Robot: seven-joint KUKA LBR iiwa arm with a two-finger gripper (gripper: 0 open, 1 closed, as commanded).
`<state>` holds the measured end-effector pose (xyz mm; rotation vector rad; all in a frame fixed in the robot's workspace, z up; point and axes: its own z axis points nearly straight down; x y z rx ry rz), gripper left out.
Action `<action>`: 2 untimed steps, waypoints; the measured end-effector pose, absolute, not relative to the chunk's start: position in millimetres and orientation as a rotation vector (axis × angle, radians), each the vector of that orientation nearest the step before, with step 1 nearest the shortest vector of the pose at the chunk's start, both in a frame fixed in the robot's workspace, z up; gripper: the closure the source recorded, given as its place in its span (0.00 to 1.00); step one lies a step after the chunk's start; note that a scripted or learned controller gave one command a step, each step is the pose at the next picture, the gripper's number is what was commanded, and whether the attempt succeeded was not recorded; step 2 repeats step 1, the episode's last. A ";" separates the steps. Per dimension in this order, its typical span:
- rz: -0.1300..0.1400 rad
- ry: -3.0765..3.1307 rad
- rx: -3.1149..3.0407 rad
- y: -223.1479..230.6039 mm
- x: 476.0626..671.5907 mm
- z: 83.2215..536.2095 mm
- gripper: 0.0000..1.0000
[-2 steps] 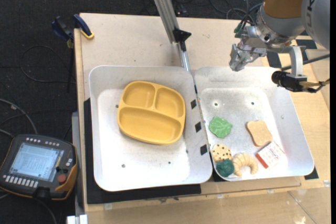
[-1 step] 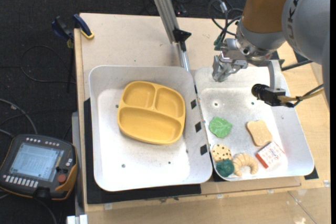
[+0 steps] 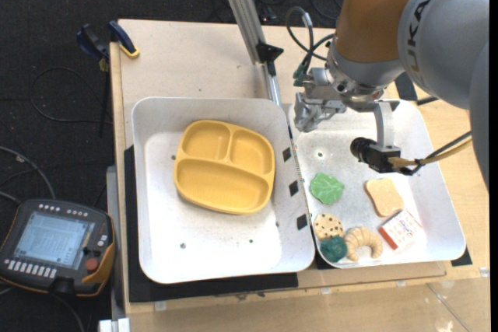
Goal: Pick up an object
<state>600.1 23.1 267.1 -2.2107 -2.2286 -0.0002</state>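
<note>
My gripper [image 3: 311, 117] hangs over the far left corner of the right bin [image 3: 436, 167], nothing visibly between its fingers. Along that bin's near edge lie a green leafy piece [image 3: 327, 188], a slice of toast [image 3: 384, 197], a spotted cookie [image 3: 327, 225], a croissant [image 3: 364, 242], a dark green lump [image 3: 334, 248] and a red-and-white packet [image 3: 401, 229]. A yellow divided plate [image 3: 226, 166] sits mid left bin [image 3: 156, 245].

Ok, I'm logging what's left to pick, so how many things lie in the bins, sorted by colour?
Yellow: 1, the divided plate in the left bin
Green: 2, a light green piece and a dark green piece
Tan or beige: 3, a bread slice, a croissant, a chip cookie
Red and white: 1, a small packet
Total: 7
</note>
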 end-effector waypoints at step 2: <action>0.003 -2.228 -2.209 78.2 574.9 250.9 1.00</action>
